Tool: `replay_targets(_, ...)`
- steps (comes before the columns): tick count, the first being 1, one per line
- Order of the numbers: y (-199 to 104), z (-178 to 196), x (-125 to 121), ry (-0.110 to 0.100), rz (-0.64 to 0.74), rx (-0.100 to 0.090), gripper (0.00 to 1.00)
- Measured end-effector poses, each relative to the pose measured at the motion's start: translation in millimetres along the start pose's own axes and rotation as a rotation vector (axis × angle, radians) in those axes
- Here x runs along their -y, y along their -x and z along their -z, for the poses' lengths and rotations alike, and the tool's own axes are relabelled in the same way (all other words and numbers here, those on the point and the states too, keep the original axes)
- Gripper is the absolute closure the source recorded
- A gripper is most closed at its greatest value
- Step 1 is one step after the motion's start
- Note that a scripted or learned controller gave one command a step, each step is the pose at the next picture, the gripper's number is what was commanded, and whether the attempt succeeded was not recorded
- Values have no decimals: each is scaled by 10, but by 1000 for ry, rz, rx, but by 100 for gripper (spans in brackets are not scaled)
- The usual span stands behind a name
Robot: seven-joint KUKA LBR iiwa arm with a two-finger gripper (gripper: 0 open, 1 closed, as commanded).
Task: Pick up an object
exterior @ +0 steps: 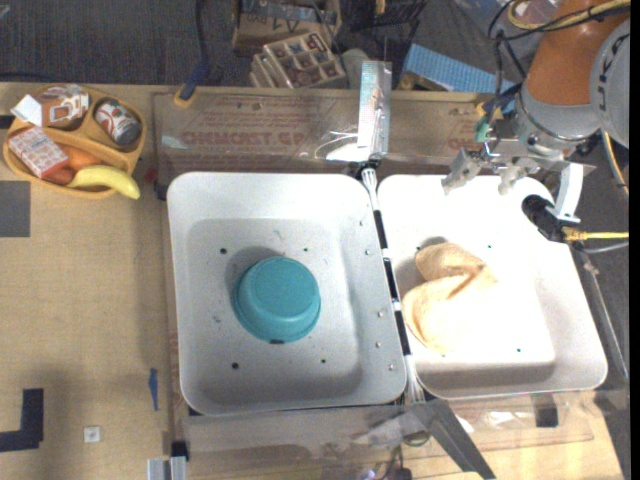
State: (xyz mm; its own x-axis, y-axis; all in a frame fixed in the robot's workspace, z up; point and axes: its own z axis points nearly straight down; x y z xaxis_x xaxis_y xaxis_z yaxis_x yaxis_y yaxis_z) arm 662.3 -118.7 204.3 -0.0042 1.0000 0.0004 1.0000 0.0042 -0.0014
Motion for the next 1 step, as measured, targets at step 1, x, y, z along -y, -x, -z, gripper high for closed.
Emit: replay_targets(1,-117,767,-50,6,38,2,0)
